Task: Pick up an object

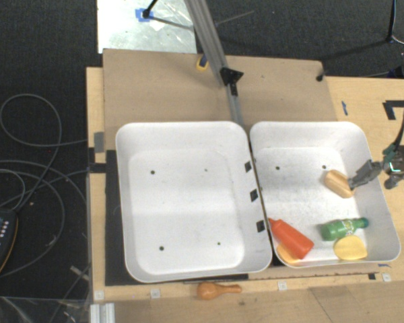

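At the right bin's (303, 140) far edge, you see the gripper (361, 177) touching a tan, rounded bread-like piece (337, 183); whether it is open or closed cannot be told. Along this shallow white plastic bin's near wall lie a red-orange tapered block (291, 237), a green plastic bottle (343, 228) and a smooth yellow disc (350, 248).

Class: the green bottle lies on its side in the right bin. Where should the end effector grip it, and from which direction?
Grip the green bottle across its body, coming from above. It lies flat, long axis running left-right, so fingers should straddle its narrow width. The yellow piece sits close below, leaving little room there.
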`<state>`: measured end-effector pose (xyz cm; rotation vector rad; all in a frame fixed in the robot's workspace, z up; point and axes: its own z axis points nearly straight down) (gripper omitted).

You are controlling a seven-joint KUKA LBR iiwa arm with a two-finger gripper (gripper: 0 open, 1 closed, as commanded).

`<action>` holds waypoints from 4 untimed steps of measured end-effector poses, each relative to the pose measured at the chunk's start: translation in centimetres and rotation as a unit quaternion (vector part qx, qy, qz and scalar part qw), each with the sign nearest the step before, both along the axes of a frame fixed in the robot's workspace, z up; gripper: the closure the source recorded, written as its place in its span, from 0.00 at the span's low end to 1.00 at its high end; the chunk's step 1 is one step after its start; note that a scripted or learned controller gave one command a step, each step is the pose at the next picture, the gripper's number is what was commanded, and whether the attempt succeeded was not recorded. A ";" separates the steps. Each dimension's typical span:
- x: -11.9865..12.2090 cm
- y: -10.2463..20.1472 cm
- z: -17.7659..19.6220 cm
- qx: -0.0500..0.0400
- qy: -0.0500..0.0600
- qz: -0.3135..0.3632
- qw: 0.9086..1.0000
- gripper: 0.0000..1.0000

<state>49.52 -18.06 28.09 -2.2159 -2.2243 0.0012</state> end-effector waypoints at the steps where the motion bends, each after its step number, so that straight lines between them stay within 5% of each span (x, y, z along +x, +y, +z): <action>1: 0.1 0.0 0.2 -0.001 -0.002 0.000 1.000 0.00; 4: -0.1 1.1 -14.8 0.000 0.001 -0.002 1.000 0.00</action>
